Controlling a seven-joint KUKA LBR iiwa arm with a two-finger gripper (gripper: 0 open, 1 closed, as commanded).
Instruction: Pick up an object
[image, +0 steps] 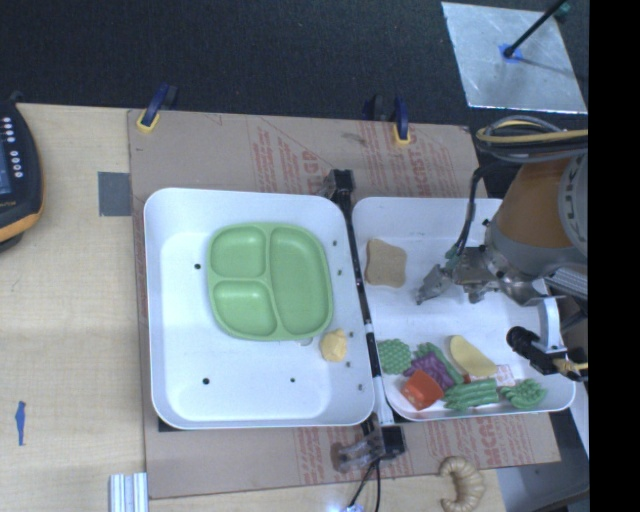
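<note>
While the grey arm with its orange band (535, 215) reaches in from the right edge of the frame, its two-finger gripper (437, 288) hangs low over the middle of the right white bin (425, 215), with nothing visibly caught in it; whether it is clenched or released I cannot tell. Just to its left, apart from it, a tan slice of toy bread (385, 262) lies flat near the bin's left wall. Along the bin's lower edge sits a cluster of toy food: a green bumpy piece (393, 354), a purple piece (434, 361), a red piece (422, 389), a yellow wedge (470, 356) and green pods (485, 394). At centre frame, the left white bin (175, 385) carries a light green three-compartment plastic plate (270, 281), and a small yellow lump (334, 346) rests just beside the plate's lower right corner.
</note>
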